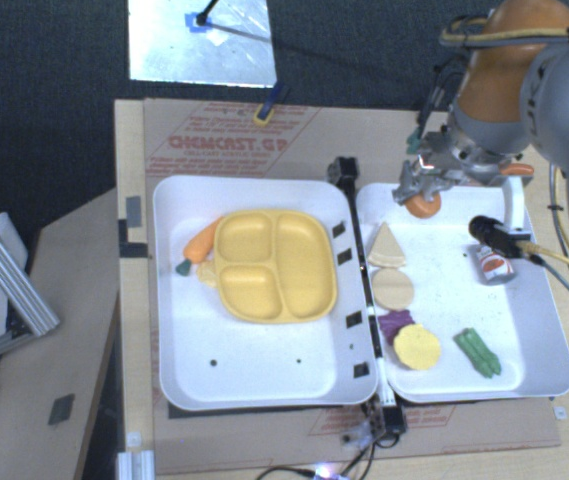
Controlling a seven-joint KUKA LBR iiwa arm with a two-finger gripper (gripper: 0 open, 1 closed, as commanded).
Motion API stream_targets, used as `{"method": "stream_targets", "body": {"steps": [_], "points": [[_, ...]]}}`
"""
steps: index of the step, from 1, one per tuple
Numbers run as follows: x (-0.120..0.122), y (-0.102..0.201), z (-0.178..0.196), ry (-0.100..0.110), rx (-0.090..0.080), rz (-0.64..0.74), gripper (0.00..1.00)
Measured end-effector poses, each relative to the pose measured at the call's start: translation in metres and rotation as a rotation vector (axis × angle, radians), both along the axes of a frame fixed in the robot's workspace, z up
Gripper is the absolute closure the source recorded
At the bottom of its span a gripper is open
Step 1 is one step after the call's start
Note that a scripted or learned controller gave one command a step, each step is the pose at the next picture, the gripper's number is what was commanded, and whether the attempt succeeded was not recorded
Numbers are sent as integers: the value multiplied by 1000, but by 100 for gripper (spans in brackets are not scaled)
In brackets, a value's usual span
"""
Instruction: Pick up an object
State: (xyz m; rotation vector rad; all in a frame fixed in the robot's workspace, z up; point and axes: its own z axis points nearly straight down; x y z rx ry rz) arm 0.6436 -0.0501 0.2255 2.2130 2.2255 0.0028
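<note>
orange round piece (425,207): in the right bin (529,318), at its far left corner, directly below the gripper (416,189); in contact or only close, cannot tell.
gripper: low over that same corner, tilted down toward the orange round piece; released or clenched, cannot tell.
arm (554,98): grey with an orange band, entering from the upper right, above the far edge of the right bin.
tan wedge (387,246): near side of the orange round piece, along the left wall of the right bin.
tan disc (392,289): just beside the tan wedge, on its near side.
purple piece (394,322): nearer still, touching the yellow disc (417,348).
green piece (477,352): near the front of the right bin, right of the yellow disc.
small can (493,266): on its side, toward the right wall.
left bin (264,363): holding a yellow divided plate (269,265).
carrot (201,240): against the plate's left rim.
</note>
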Motion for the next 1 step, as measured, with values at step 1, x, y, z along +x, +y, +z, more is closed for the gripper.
{"method": "stream_targets", "body": {"steps": [1], "points": [[7, -8, 10, 0, 0, -2, 100]]}}
